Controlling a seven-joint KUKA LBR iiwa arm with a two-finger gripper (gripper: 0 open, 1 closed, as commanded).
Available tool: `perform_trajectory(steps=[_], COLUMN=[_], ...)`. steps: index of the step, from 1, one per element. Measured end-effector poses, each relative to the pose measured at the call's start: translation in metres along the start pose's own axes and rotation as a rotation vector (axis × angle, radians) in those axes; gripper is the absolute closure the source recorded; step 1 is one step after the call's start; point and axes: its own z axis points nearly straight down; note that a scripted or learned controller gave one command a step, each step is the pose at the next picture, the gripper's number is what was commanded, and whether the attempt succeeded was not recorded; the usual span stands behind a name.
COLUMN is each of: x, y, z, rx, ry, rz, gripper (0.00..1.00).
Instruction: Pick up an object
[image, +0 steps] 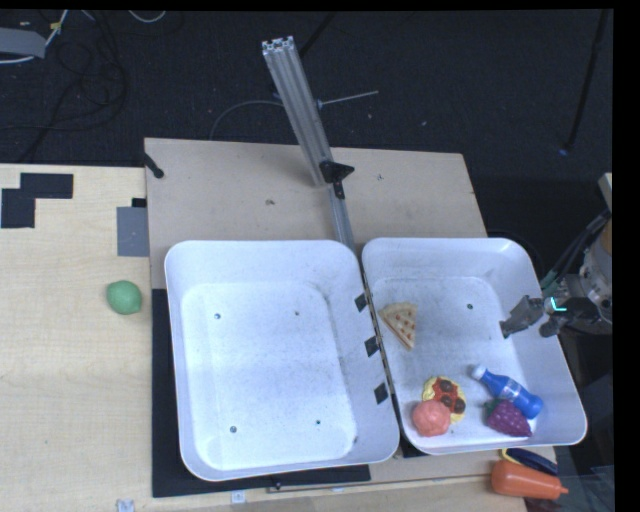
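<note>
We see two white bins side by side on the bench: the left bin (265, 360) and the right bin (450, 265), which carries all the candidates. The arm (600, 265) comes in at the right edge of the view, over that bin's right rim.

The gripper (522, 318) hangs above the right-hand part of the right bin. We cannot tell from here whether it is spread or pressed together; nothing shows pinched in it.

The move turns on the nearest item, the blue bottle (508, 390). It lies below the gripper in the picture, towards the near edge of the bin, close by. Its long axis runs on a slant, white cap up-left, body down-right.

Just beside its lower end sits the purple grapes (508, 419). Left of these are a red ball (431, 419) touching a yellow toy (444, 394). A waffle wedge (400, 323) lies well apart, near the divider.

Outside the bins, a carrot (525, 481) rests at the bench's near edge, and a green ball (124, 297) far left.
</note>
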Motion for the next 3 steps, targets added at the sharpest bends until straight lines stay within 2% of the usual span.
perform_trajectory(steps=[1, 3], x=[0.0, -0.009], y=[0.0, 0.0], z=[0.0, 0.089], rx=[0.0, 0.004], ry=[0.0, 0.001], rz=[0.0, -0.001], gripper=[0.0, 0.0])
